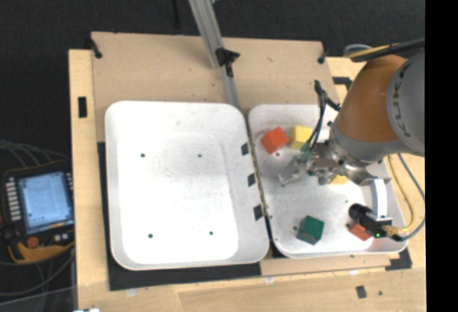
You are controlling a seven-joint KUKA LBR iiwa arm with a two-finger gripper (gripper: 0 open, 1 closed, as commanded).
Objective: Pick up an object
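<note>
The right bin (286, 250) holds several small blocks. An orange block (273, 139) and a yellow block (300, 135) lie side by side near its far left corner. A green block (310, 229) rests near the front edge, and a small red block (357, 232) sits at the front right. My gripper (295, 173) hangs low over the middle of this bin, just in front of the orange and yellow blocks and apart from them. A bit of yellow (340, 179) peeks out from under the wrist; what it is I cannot make out.
The left bin (118, 160) lies beside the right one, with a divider edge (256, 182) between them. A slanted metal post (204, 10) rises behind the bins. A teach pendant (39, 203) sits off the bench to the left.
</note>
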